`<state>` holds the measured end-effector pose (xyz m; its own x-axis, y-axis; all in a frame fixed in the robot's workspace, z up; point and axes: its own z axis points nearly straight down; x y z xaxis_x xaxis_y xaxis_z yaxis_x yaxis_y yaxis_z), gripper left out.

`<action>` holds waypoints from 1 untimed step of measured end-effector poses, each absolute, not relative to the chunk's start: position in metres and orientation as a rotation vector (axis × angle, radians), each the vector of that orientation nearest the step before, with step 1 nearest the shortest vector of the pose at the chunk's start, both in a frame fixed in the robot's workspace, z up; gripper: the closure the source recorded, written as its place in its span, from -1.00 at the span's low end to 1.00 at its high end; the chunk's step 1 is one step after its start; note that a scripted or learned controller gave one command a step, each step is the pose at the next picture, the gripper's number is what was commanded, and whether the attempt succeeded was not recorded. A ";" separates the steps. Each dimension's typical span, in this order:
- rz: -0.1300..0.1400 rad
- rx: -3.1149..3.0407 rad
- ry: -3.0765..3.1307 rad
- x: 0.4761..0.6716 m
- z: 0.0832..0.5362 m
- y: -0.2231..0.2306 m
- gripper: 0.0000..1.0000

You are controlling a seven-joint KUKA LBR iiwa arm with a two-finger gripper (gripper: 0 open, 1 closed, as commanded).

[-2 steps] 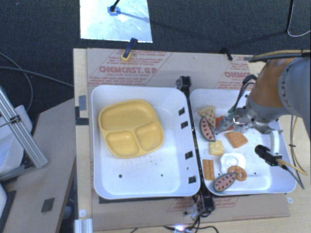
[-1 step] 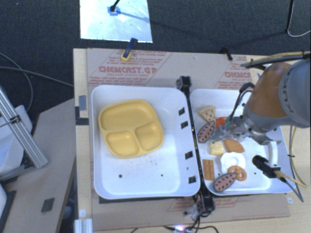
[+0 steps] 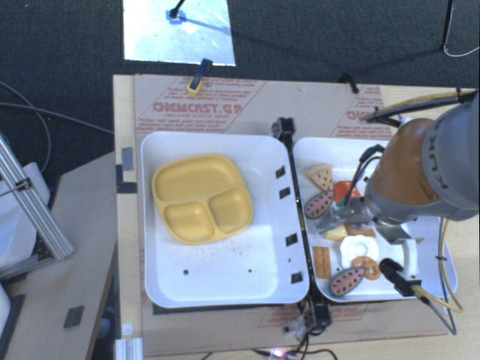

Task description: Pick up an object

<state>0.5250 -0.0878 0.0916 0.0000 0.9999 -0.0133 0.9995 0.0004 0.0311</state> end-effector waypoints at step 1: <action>0.007 2.211 2.222 0.568 0.122 -0.089 -1.00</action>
<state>0.5682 -0.0890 0.1217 -0.0049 1.0000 -0.0016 1.0000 0.0050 0.0080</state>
